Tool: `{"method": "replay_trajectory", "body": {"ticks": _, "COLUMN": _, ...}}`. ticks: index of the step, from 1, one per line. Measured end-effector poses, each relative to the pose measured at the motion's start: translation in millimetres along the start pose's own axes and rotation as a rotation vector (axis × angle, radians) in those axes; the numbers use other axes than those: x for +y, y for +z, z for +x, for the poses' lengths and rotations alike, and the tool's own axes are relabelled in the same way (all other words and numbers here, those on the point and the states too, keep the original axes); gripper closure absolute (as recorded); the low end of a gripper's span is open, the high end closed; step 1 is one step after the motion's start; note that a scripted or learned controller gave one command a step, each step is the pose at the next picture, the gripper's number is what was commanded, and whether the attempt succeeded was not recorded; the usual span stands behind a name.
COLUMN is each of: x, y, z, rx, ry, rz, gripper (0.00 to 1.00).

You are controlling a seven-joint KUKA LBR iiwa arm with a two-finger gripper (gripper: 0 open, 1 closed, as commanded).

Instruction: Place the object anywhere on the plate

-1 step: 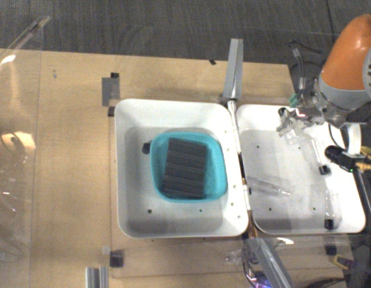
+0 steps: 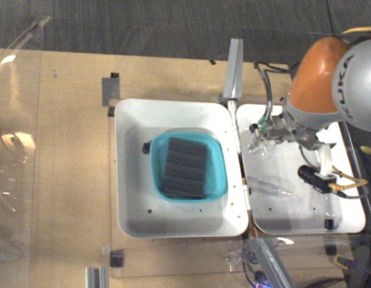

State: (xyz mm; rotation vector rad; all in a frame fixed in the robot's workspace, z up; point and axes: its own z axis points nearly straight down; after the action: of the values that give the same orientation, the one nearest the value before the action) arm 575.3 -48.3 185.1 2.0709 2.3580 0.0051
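Note:
A dark grey ridged block lies flat on the teal plate, near the plate's middle. The plate sits in the left white bin. My gripper hangs over the upper left part of the right white bin, well clear of the block and to the right of the wall between the bins. Nothing shows between its tips. The orange band and grey arm reach in from the right above that bin.
A small dark piece peeks out at the plate's left edge. A black cable plug hangs below the wrist over the right bin. A grey metal post stands behind the bins' shared wall. Bare wooden bench lies to the left.

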Motion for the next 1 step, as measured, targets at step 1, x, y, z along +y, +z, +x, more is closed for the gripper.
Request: {"method": "replay_trajectory", "body": {"ticks": 1, "x": 0.0, "y": -0.1, "z": -0.3, "rx": 0.000, "ry": 0.000, "rz": 0.000, "gripper": 0.00}}
